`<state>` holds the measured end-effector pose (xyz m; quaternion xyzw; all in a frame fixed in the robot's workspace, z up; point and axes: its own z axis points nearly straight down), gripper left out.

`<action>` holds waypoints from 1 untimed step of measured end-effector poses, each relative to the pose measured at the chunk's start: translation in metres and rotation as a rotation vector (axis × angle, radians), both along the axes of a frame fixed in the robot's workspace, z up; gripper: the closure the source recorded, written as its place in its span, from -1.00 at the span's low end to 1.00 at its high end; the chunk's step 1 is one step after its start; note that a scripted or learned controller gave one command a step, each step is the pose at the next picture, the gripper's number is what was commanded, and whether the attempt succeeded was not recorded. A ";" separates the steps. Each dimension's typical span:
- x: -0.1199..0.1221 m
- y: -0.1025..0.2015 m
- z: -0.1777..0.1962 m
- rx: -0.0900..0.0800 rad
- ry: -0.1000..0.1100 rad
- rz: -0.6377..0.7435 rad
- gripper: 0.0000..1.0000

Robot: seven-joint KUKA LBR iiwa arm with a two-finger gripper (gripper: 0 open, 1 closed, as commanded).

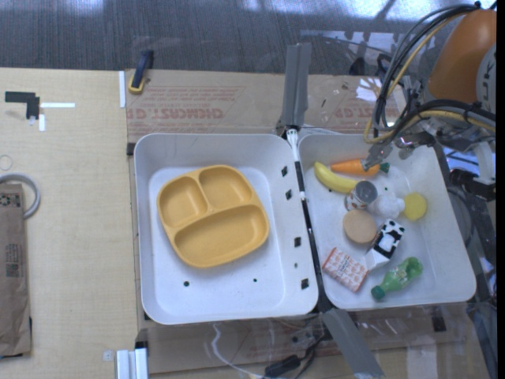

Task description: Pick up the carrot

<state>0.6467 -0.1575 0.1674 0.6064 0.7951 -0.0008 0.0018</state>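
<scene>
The carrot (347, 165), small and orange with a green top, lies in the right bin (451, 235) near its far wall, just above a yellow banana (331, 178). My gripper (383, 158) hangs at the carrot's green end, at the tip of the grey arm that reaches in from the upper right under a bundle of cables. It is low over the bin and close to the carrot's right end. Nothing in the view shows the carrot lifted; it rests on the bin floor.
The right bin also holds a metal can (364, 192), a white lump (388, 205), a yellow ball (415, 206), a tan disc (360, 227), a black-and-white item (387, 239), a pink box (345, 268) and a green bottle (397, 279). A yellow divided plate (213, 214) sits in the left bin (150, 235).
</scene>
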 end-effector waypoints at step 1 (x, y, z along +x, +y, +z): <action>-0.005 0.000 -0.066 0.001 0.001 0.208 -1.00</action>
